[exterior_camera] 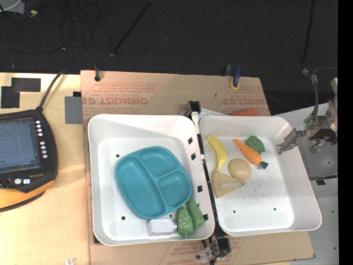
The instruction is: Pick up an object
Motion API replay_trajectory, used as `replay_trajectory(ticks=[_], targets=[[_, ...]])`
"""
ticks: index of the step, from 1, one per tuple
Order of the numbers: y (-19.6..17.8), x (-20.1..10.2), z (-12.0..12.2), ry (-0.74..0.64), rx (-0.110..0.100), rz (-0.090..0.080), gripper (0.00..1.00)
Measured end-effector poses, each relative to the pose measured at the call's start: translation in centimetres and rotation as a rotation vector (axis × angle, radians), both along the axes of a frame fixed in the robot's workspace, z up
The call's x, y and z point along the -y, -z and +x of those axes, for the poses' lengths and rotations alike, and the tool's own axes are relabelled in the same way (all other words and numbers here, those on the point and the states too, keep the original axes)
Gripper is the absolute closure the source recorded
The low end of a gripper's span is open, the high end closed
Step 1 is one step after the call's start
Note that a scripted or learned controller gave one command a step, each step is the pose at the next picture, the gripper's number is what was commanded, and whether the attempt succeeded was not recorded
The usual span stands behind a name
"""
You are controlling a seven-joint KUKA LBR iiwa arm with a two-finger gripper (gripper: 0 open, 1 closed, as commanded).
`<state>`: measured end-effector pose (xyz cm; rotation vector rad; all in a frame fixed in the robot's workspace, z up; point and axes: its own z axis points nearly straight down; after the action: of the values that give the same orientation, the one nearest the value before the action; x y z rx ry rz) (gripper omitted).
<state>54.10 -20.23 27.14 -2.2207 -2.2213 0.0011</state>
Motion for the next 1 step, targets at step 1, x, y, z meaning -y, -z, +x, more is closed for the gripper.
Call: replay_trajectory(ticks=[1], targets=[[13.81,0.92,-0.97,0.0,-0.015,0.006,0.0]])
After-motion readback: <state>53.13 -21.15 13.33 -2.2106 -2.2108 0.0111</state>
